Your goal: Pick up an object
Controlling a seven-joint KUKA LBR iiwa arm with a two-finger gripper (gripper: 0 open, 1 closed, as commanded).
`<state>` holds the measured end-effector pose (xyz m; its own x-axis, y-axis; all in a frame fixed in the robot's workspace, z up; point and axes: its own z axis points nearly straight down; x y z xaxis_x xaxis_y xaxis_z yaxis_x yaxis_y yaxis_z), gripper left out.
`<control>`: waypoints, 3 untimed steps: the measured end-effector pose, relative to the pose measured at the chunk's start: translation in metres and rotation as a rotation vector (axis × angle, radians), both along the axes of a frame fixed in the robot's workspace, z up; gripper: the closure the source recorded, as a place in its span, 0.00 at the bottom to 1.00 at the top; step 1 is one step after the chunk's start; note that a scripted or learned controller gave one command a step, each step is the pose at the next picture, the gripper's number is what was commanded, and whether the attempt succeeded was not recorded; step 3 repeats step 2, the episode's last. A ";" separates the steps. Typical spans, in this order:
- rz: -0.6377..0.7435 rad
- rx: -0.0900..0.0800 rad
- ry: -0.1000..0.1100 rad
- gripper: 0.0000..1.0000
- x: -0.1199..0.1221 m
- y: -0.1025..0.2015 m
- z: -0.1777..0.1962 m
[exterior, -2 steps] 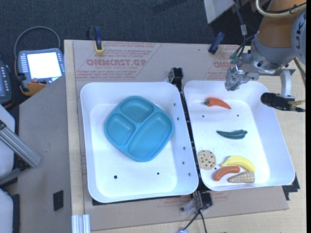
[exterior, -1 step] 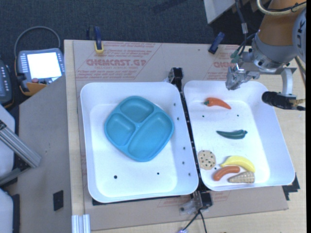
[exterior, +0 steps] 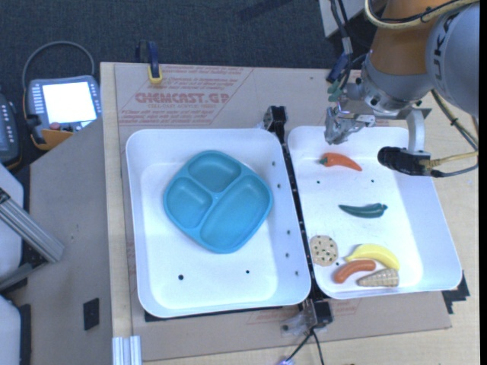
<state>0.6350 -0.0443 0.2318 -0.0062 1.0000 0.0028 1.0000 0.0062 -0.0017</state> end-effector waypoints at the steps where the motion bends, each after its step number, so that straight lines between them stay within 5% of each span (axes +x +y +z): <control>1: -0.001 -0.001 0.001 1.00 -0.020 0.050 0.009; 2: -0.002 -0.001 0.002 1.00 -0.036 0.102 0.014; 3: -0.002 -0.001 0.002 1.00 -0.036 0.102 0.014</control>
